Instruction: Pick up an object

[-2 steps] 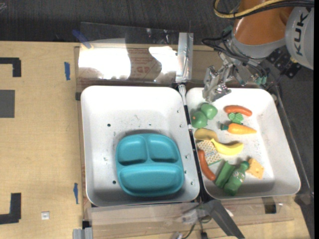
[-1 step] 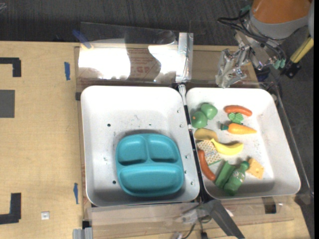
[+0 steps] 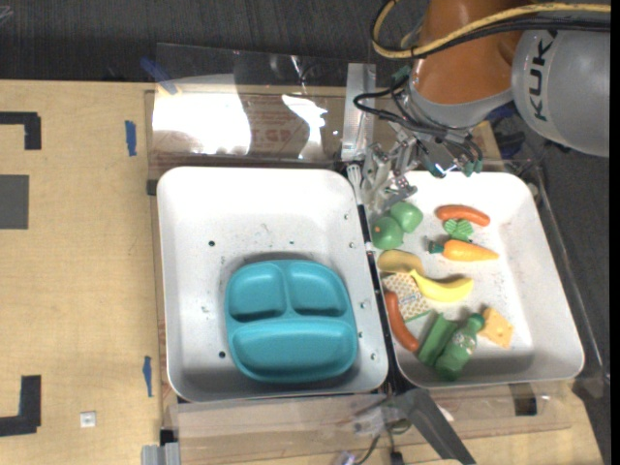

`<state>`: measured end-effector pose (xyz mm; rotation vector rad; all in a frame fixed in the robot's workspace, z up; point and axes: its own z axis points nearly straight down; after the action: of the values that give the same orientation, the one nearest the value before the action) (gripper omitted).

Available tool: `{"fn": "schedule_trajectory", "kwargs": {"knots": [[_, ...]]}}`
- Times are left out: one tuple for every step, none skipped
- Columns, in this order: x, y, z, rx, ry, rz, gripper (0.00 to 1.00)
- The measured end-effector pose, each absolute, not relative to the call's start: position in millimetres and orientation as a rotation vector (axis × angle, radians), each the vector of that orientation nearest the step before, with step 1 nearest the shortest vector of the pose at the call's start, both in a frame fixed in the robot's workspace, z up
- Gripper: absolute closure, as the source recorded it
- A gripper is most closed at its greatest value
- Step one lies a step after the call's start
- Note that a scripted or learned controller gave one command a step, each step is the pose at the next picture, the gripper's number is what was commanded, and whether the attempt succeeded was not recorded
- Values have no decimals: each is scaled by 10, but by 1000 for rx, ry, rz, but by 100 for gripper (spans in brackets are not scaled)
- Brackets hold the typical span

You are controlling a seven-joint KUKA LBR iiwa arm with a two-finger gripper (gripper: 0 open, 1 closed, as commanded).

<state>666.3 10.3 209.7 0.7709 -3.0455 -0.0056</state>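
Arm: the grey and orange arm (image 3: 484,46) comes in from the right, cables looping over its rounded orange shell.
End effector: the end effector (image 3: 402,177) hangs over the back left corner of the right bin — a tangle of metal and wire, and I cannot tell how it is set.
Right bin: the shallow white right bin (image 3: 542,260) has smooth walls and rounded corners, and it is crowded with toy food.
Green pieces: two round glossy green pieces (image 3: 397,223) lie just below the end effector, touching each other.
Carrot: an orange carrot (image 3: 468,251) with a tapered tip lies near the middle.
Red-orange piece: a long red-orange piece (image 3: 463,214) lies just behind the carrot.
Banana: a curved yellow banana (image 3: 444,286) lies mid-bin, beside a patterned piece I cannot name.
Front cluster: a red sausage shape (image 3: 399,324), dark green stick shapes (image 3: 446,342) and a yellow cheese wedge (image 3: 498,329) lie close together.
Left bin: the white left bin (image 3: 194,221) holds a teal divided tray (image 3: 289,320) — smooth plastic, three compartments, rounded edges.
Worktop: a tan board worktop (image 3: 68,260) carries black and blue tape marks.
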Motion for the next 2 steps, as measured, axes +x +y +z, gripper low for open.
{"fn": "schedule_trajectory", "kwargs": {"knots": [[6690,-172,2731,741,-3068,3,100],[6684,-267,3033,1025,-2983,3,100]]}}
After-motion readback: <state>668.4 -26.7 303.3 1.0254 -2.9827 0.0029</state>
